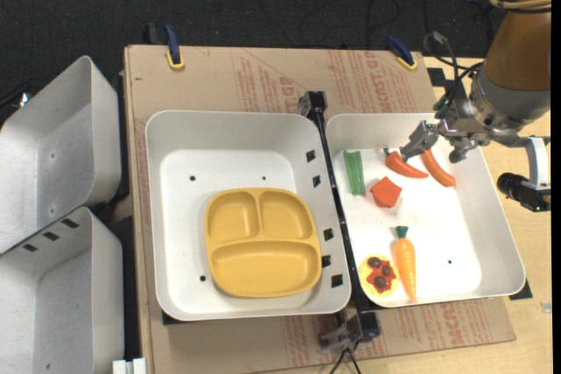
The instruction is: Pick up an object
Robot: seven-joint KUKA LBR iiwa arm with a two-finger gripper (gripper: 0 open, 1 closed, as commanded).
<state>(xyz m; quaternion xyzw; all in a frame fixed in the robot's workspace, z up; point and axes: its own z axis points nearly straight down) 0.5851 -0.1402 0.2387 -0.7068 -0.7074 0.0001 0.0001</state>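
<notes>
Honestly, you've got plenty to go for in the right bin (491,215): the gripper (443,140) hangs at its upper right with its fingers spread wide and nothing between them, right over two chili peppers, a red one (405,165) and an orange one (438,168). I'd pick one and centre on it, since they lie just beside each other and a sloppy close could nudge both. The red cube (387,192), green piece (354,172) and carrot (404,260) sit lower left of those. The yellow divided plate (262,243) sits in the left bin. The red print on the cardboard (263,83) under the bins is too faint to read.
</notes>
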